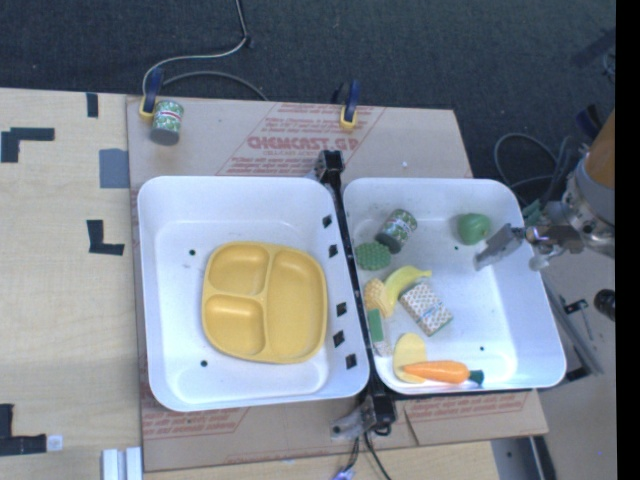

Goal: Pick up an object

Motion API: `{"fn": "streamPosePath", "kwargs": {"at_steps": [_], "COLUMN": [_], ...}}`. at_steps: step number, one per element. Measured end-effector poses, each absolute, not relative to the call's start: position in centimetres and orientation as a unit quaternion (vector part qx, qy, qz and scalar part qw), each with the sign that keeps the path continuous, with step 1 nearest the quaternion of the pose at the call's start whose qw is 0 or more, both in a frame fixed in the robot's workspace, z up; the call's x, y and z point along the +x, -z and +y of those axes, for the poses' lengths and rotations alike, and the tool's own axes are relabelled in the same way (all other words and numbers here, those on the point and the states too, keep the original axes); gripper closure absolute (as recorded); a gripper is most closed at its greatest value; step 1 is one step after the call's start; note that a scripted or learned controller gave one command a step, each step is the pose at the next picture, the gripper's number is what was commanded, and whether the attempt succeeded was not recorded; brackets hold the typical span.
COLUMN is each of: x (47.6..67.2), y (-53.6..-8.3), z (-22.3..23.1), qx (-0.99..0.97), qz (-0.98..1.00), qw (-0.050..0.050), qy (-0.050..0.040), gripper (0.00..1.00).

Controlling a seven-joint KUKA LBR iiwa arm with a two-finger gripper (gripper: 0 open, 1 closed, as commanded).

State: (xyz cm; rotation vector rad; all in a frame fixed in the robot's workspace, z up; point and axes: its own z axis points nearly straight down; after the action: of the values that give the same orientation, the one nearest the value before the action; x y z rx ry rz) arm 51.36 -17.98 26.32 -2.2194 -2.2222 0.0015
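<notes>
Two bins: left bin [160, 268] and right bin [520, 338], both white and shallow, side by side on a cardboard sheet [290, 143] that lies on the bench.
Left bin: one yellow tray [265, 301] with three compartments, lying flat near the middle; nothing sits on the tray.
Right bin: seven small things, most of them crowded toward its left wall.
Cans: two in all. One can [397, 228] with a green label lies in the right bin near the upper left; a second can [167, 121] stands outside the bins at the cardboard's far left corner.
Green things: one ball [474, 228] near the bin's upper right, apart from the rest; one disc [373, 256] just below the can in the bin.
Banana: one [405, 282], yellow, just beside a corn piece [376, 295].
Box: one [427, 307], speckled, tilted, touching the banana's lower side.
Carrot: one [437, 372], orange, lying across a pale yellow piece [409, 348] near the bin's front wall.
Clamps: two, a blue-and-yellow pair, clamp one [150, 103] and clamp two [349, 105], on the cardboard's far edge.
Arm: one, entering from the right.
Gripper [497, 249]: over the right bin's right side, just beside and below the ball; whether it is spread or closed I cannot tell, and nothing shows in its grasp.
</notes>
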Motion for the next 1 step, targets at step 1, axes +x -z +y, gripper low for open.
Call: {"fn": "streamPosePath", "kwargs": {"at_steps": [1], "x": [55.38], "y": [-12.71], "z": [-14.78], "qx": [-0.707], "qz": [-0.708], "qw": [0.002], "qy": [-0.0012], "gripper": [0.00]}}
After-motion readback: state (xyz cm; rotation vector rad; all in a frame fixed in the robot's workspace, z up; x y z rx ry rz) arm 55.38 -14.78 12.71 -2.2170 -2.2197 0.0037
